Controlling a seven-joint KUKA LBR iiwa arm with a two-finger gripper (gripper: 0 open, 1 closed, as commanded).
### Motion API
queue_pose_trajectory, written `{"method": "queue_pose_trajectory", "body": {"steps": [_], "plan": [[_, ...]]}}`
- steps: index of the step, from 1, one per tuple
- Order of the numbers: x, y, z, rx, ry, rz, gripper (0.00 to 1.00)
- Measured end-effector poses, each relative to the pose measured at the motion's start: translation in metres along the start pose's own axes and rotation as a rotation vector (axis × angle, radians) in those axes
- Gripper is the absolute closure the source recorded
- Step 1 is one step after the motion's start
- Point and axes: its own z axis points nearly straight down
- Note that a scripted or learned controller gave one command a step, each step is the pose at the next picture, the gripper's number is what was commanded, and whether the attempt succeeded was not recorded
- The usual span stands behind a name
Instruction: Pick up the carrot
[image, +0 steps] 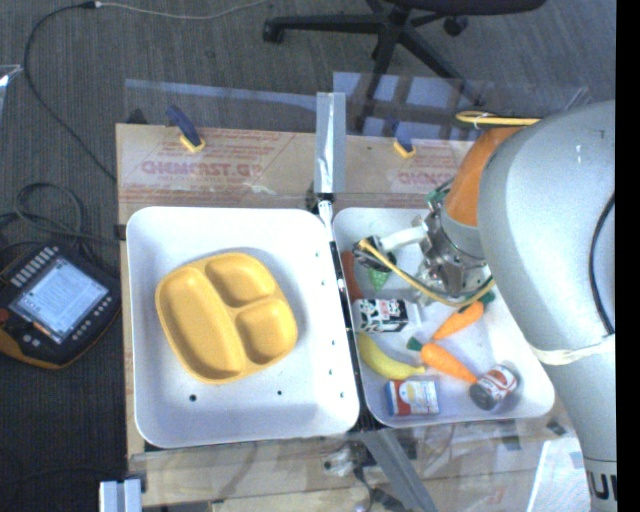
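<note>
Can't tell if the jaws are open or shut, gripper (455, 275) is buried under wrist + cables. It hangs over the right bin (375, 228), just above the upper carrot (459, 320); a second one (449, 362) lies beside the banana (388, 362). IMO drop straight down, jaws across the carrot's width, not lengthwise. Arm comes in from the right, bent steeply down, orange band up top.

Glossy yellow plastic tray (228, 317), smooth white bins (150, 400), metal can (494, 386)
</note>
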Motion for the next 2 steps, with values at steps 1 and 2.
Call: {"method": "queue_pose_trajectory", "body": {"steps": [1,2], "plan": [[0.0474,-0.0046,0.0012,0.003,0.0,0.003,1.0],[0.0493,-0.0035,0.0015,0.007,-0.004,0.004,1.0]]}}
